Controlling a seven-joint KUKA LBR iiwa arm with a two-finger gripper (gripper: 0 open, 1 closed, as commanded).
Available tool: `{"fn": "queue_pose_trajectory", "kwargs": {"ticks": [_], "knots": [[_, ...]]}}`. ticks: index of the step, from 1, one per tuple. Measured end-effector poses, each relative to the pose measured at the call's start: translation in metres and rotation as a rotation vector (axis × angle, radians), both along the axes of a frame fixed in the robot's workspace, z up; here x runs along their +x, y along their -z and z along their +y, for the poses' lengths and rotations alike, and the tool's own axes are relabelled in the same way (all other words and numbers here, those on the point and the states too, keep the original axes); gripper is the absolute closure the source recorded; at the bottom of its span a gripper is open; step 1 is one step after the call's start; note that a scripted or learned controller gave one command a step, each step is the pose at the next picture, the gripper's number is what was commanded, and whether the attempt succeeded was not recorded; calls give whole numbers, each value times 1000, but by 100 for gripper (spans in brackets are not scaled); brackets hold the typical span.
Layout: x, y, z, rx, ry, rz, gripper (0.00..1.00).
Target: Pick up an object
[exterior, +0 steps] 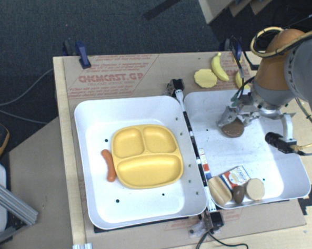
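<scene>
In the right bin [286,187] a brown round disc [233,129] lies near the far left part of the floor. My gripper [239,116] hangs low right over the disc's far edge, open, its grey fingers [224,120] spread to either side of the disc's top. Nothing is lifted; the disc rests on the bin floor. The grey arm with its orange band [274,69] comes in from the upper right. At the bin's near edge lie a bread slice [219,190], a small printed box [236,176], a dark brown piece [238,194] and a tan round piece [254,189].
The left bin [97,204] holds a yellow divided plate [146,155] and a reddish sausage [109,165] to its left. On the bench behind the right bin sit a banana [220,68] and a yellow chip-like piece [206,78]. A black cable plug [277,141] hangs by the arm.
</scene>
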State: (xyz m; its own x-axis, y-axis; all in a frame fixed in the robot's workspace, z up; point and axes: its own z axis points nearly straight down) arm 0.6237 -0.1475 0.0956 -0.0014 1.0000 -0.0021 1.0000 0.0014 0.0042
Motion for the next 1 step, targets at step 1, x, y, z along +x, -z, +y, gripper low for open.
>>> {"fn": "queue_pose_trajectory", "kwargs": {"ticks": [1], "knots": [[-3,-96,111,6,-11,-6,100]]}}
